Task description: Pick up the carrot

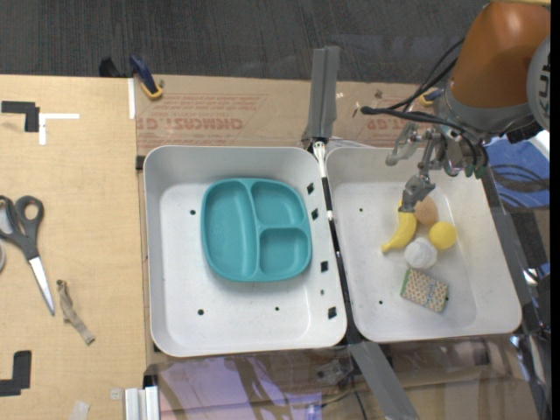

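Note:
My gripper (417,191) hangs low over the back of the right bin (367,309), under the orange-banded wrist (494,55). Just below its tip a small orange piece (405,206) shows, which may be the carrot; most of it is hidden. It lies against the top end of a yellow banana (400,233) and beside a beige egg-shaped item (426,212). Whether the gripper touches the orange piece cannot be made out.
A yellow lemon (443,234), a white ball (420,254) and a patterned sponge (424,290) crowd the same bin. A teal divided plate (257,229) sits in the left bin (175,322). Scissors (30,243) lie on the bench at the left.

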Controlling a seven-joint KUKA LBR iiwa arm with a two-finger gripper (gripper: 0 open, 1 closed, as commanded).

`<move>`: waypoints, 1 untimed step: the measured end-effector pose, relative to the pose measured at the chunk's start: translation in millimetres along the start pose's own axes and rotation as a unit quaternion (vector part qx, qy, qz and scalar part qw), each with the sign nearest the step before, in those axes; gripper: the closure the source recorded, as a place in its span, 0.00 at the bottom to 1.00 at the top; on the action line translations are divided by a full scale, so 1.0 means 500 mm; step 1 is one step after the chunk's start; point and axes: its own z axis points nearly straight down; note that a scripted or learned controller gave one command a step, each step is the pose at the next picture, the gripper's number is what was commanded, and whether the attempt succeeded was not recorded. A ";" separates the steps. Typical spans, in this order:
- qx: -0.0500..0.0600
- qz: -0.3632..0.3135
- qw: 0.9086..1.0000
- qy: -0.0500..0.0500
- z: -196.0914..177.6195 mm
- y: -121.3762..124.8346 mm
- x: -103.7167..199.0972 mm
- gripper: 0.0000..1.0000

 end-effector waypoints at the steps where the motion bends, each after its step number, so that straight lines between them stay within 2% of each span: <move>1: 0.000 0.084 0.996 0.000 0.051 -0.076 0.122 0.00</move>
